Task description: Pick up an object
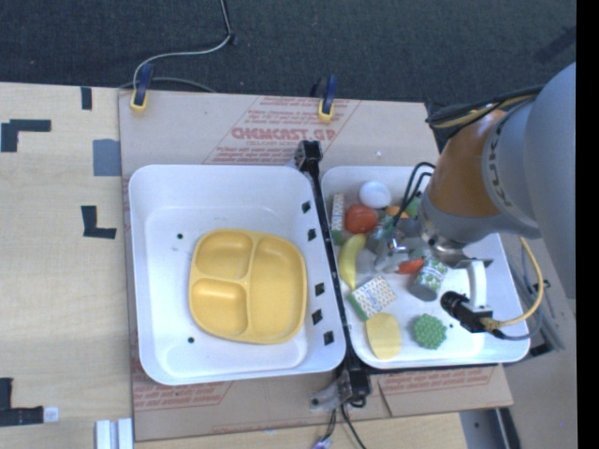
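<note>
White plastic makes the two shallow bins on the surface; the left bin (150, 251) holds a yellow divided plate (248, 283), and the right bin (510, 288) holds a crowd of small toy foods. The arm (496, 171) comes from the right and its tool (412, 251) is low over the middle of the right bin — I cannot tell if it is open or closed, because the wrist covers it. Near it lie a white ball (375, 194), a red tomato-like piece (361, 218), a yellow-green banana shape (351, 260), a checkered packet (373, 296), a yellow oval piece (382, 336) and a green bumpy ball (429, 331). Any of these can be the object to pick. I judge that they are all light and hard plastic, a little slippery, and not fragile. The round ones will probably roll away from a bad grip, so it is better to take them across the middle. The green bumpy ball stands apart from the others and its rough skin should give good hold — it looks like the easiest choice.
</note>
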{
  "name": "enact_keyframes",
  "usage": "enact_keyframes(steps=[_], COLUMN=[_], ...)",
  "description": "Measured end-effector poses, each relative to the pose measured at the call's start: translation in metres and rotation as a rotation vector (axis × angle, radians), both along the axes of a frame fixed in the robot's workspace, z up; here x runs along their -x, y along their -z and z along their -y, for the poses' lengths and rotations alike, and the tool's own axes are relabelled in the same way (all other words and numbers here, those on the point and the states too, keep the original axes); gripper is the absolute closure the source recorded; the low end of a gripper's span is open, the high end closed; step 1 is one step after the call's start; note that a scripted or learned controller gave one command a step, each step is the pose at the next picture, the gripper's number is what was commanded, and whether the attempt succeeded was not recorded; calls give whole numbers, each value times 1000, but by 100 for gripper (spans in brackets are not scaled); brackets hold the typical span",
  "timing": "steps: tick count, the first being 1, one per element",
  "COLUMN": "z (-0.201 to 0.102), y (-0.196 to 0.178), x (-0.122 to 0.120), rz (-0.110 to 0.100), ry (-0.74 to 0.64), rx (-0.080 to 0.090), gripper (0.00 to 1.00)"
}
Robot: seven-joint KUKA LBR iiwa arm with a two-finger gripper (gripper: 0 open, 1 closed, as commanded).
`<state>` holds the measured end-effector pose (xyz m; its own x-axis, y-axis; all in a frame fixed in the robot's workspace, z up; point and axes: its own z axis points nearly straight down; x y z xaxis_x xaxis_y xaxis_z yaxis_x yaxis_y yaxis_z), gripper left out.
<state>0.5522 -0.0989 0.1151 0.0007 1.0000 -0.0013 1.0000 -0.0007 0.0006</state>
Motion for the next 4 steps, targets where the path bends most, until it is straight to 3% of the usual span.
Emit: enact_keyframes(steps=[3, 4], z=[-1, -1], y=[-28, -27], x=[0, 0], rz=[-4, -4], ry=[-2, -2], rx=[-2, -2], gripper=[100, 0])
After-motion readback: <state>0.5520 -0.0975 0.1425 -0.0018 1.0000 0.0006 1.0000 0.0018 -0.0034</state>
